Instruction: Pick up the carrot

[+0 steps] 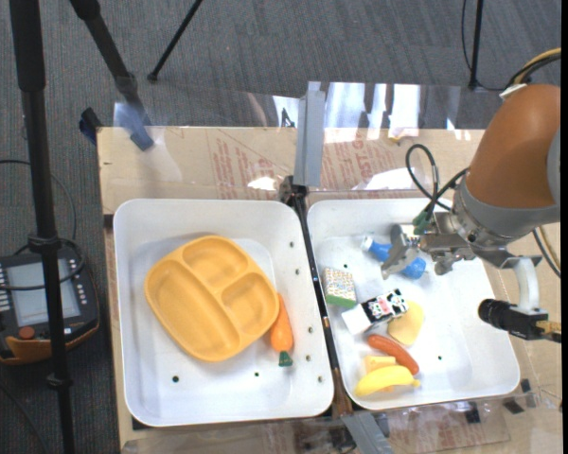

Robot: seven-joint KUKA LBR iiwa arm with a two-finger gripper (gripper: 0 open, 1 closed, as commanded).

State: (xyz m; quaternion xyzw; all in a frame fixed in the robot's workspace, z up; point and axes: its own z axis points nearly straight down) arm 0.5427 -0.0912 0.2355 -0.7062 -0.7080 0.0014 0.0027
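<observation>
The small orange plastic carrot with a green stem end (281,331) lay in the left shallow white bin (133,253), touching the right edge of the orange three-compartment plastic plate (211,296), between that plate and the bin's right wall, stem end toward the front. The grey two-finger gripper (398,253) hung well to the right of the plate, over the right shallow white bin (492,367), beside a blue plastic piece (409,265). Whether its grip was released or clenched could not be told; nothing showed as held in it.

To do the reach well, the arm would probably need to cross the divider between the bins and come down over the carrot's middle. The grasp would best close across the carrot's narrow width, though the plate rim on one side and the bin wall on the other leave little room. A descent set too far toward the plate would likely land on its rim.

Counted: two bins, one plate, one carrot. To the right of the plate, in the other bin, lay one green-and-white carton (339,288), one black-and-white cow-patterned block (383,306), one pale yellow rounded piece (408,326), one red sausage-shaped toy (394,350) and one yellow banana (386,381). The blue item may have been one or two pieces; I could not tell.
</observation>
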